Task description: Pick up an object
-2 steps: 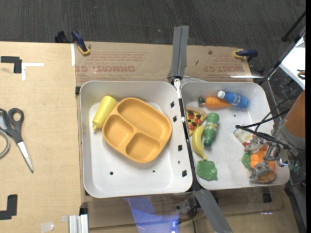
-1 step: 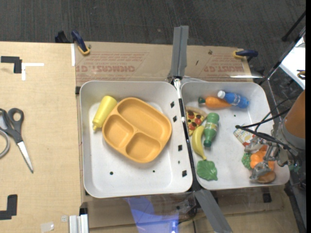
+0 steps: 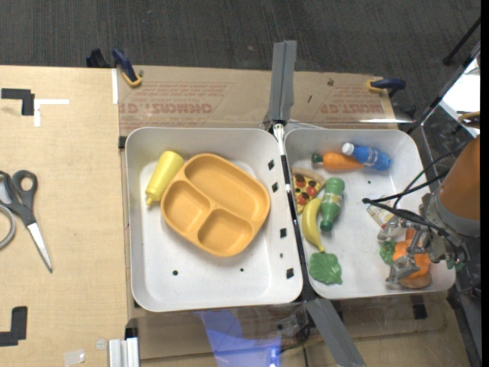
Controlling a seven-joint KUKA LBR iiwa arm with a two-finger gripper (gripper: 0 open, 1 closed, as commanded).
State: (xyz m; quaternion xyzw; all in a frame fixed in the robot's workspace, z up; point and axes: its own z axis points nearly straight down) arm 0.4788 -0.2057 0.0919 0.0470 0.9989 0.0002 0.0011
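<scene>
My gripper (image 3: 406, 252) reaches in from the right and hangs low over the near right corner of the right bin (image 3: 359, 205). Directly under it lie an orange toy (image 3: 416, 275) and a small green piece (image 3: 387, 251), partly hidden by the gripper body and its cables. Further left in the same bin lie a banana (image 3: 311, 222), a green bottle (image 3: 331, 202), a pizza slice (image 3: 305, 184) and a green leafy toy (image 3: 325, 268). An orange carrot-like toy (image 3: 336, 160) and a blue bottle (image 3: 369, 157) lie along the far wall.
The left bin (image 3: 153, 274) holds a yellow divided plate (image 3: 215, 203) and a yellow squeeze bottle (image 3: 162, 176). Scissors (image 3: 27, 212) lie on the bench at the far left. Black cables (image 3: 405, 193) run from the arm across the right bin's right side.
</scene>
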